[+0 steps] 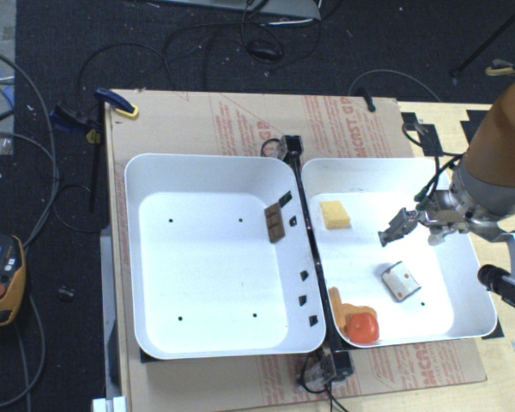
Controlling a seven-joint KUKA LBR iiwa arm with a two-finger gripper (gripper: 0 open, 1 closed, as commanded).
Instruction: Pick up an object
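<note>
Reaching in from the right edge, the grey arm [498, 166] with its orange band is extending leftward over the right bin [463, 316], its wrist angling down and to the left. The gripper [393, 232] is hanging above the bin's middle, pointing toward the divider between the two bins; whether it is apart or together I cannot tell, since its dark tip is reading as one small shape against the white floor. Nothing is showing between its tips.

Lying just below and slightly right of the gripper is a small grey-white block [401, 281] with a dark mark on it, apart from the gripper. Sitting up and to the left of the gripper, near the bin's upper left part, is a yellow sponge-like block [335, 215]. Resting in the lower left corner of the same bin is a red-orange toy [359, 320], touching the bin wall.

Lying against the right wall of the left bin [154, 256] is a brown bar [275, 223]. Both bins are sitting side by side on the cardboard-covered worktop [206, 123].
</note>
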